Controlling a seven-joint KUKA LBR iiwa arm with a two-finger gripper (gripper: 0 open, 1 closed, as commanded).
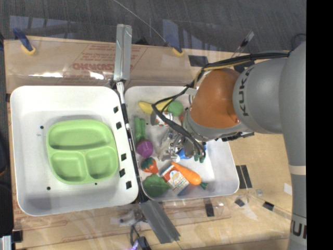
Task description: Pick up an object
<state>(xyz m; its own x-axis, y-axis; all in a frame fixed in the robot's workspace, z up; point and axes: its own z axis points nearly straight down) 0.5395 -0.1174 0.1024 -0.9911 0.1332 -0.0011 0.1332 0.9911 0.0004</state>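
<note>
My gripper hangs low in the middle of the right bin, under the orange band of the arm. It sits just above a blue item and beside a purple ball. Around it lie an orange carrot, a small printed carton, a dark green leafy piece, a small red-orange fruit, a green cucumber-like piece, a yellow banana and a light green round item. I see nothing between the fingers.
The left bin holds a light green divided tray. A metal divider bar stands at the back between the bins. Black cables run from the wrist across the right bin's back.
</note>
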